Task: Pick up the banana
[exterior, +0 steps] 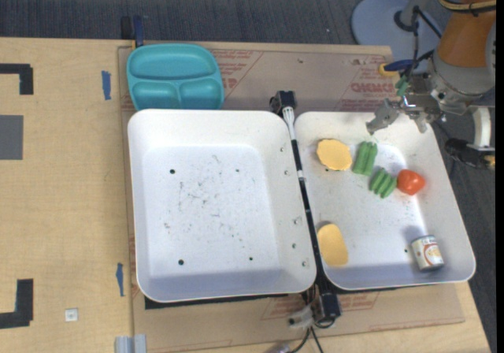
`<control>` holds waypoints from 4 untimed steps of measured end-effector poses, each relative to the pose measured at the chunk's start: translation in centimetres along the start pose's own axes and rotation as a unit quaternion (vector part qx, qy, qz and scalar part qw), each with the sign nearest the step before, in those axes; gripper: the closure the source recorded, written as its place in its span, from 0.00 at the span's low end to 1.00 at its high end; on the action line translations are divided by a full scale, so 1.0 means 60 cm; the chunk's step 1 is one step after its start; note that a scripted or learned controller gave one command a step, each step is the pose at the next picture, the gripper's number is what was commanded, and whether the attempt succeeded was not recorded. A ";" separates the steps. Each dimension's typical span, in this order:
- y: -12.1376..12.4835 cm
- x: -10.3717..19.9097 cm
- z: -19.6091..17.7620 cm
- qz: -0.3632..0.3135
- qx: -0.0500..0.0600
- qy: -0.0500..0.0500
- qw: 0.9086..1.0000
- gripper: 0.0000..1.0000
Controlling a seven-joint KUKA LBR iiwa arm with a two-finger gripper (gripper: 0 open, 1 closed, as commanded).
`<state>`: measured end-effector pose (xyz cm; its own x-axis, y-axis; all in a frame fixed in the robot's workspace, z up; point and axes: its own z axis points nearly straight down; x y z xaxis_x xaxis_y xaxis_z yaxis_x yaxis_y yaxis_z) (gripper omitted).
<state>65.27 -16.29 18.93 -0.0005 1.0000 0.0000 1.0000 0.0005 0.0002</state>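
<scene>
Banana (332,244): a smooth, dull-yellow, stubby oblong lying flat on the floor of the right bin (370,265), at the bin's near left, just beside the wall shared with the left bin (213,202). Nothing touches it.

Second yellow item (335,154): rounder and flatter, lying farther back in the same bin. Of the two, I take the near oblong one for the banana.

Two ribbed green pieces (365,158) (382,183) lie to the right of the round yellow item. The nearer one touches a glossy red-orange rounded item (409,181). A small cylindrical can (426,252) with a pale label sits in the near right corner.

My gripper (400,121) hangs over the far right part of the right bin, well apart from the banana. My fingers (379,123), grey metal, stand spread with nothing between them.

The left bin is white plastic with dark scuffs and specks on its floor. Behind it sits a teal tray (175,76) with three compartments, on a cardboard sheet (315,76) over the tabletop (63,186).
</scene>
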 end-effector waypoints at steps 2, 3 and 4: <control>-0.204 0.085 0.172 -0.140 -0.001 0.000 0.990 0.00; -0.253 0.079 0.173 0.195 0.001 0.002 0.981 0.00; -0.258 0.113 0.107 0.487 0.001 0.000 0.874 0.00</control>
<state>49.77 -9.55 12.49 0.8499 0.5270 -0.0006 0.5270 -0.8499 -0.0012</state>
